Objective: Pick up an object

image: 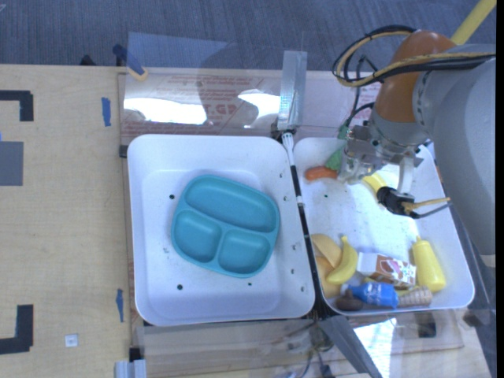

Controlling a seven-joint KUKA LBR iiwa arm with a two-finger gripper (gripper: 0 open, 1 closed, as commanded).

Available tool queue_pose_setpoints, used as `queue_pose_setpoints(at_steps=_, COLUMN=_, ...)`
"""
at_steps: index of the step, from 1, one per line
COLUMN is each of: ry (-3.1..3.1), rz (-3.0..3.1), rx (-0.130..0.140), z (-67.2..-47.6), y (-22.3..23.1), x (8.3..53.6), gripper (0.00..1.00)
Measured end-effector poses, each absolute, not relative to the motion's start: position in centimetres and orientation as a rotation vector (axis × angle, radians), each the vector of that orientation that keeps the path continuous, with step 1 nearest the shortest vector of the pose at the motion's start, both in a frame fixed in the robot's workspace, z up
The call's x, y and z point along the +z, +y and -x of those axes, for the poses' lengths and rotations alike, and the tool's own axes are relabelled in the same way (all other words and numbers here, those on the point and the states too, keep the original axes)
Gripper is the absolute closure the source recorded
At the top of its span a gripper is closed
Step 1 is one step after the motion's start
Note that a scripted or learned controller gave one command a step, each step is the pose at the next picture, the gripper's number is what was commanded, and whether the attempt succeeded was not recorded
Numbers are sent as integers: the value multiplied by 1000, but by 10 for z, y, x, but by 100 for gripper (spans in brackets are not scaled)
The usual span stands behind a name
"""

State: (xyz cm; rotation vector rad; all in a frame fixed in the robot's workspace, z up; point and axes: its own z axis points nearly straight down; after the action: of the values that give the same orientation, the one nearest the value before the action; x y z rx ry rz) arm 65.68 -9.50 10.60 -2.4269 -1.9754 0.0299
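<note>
I've got the gripper (358, 166) low at the right bin's (461, 246) far end, just beside the toy carrot (320, 173). Grip state unclear to me; pick not confirmed, lift remains.

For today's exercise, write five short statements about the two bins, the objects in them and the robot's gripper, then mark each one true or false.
1. The teal divided tray lies in the left bin. True.
2. The banana lies on the teal tray. False: it lies in the right bin.
3. The gripper is over the right bin. True.
4. The toy carrot lies beside the banana. False: it lies at the bin's far end, near the gripper.
5. The tray has three compartments. True.
</note>
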Motion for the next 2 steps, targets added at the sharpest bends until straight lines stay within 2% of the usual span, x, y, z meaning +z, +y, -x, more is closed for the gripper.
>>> queue_pose_setpoints(at_steps=1, ry=-1968, rz=2421, rx=44, z=-654, y=-96, x=103, gripper=0)
queue_pose_setpoints(at_steps=2, ry=-1939, rz=2427, rx=52, z=-657, y=-105, x=85, gripper=0)
